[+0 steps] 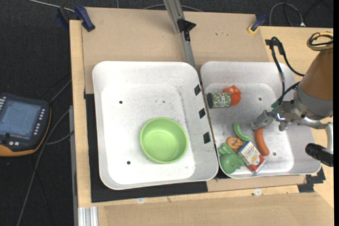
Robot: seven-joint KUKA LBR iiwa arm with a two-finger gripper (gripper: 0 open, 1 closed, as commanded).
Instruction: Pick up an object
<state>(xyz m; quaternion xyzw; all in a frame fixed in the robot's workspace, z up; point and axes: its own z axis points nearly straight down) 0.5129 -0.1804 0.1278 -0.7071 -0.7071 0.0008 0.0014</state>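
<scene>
Green bowl (pixel 163 139) sits in the left bin (pixel 106 78), toward that bin's 5 o'clock corner, upright, apart from the walls. Left bin and right bin (pixel 249 72) lie side by side on the tan worktop (pixel 137 34), their inner rims touching along a line with black clips.

Right bin contents: a small bottle (pixel 224 98) with a red end and dark-green label, lying on its side near the bin's 10 o'clock area. An orange sausage-shaped piece (pixel 261 142) lies at about the bin centre, slightly toward 4 o'clock. At 7 o'clock of the bin there is a cluster: a green curved piece (pixel 240 131), an orange-and-yellow toy (pixel 234 142), a small carton (pixel 249 154) with red and white print, and a green flat piece (pixel 229 162) under them (pieces touching, exact overlap hard to read).

Arm (pixel 321 84) enters from 3 o'clock, grey with an orange band. The tool (pixel 263 119) hangs over the right bin, just beside the orange sausage-shaped piece at its 12 o'clock end; cannot tell whether the tool is spread or closed, and nothing is visibly between its tips.

Off the worktop at 9 o'clock, a pendant (pixel 21 123) with a screen lies on the dark floor (pixel 32 34).
</scene>
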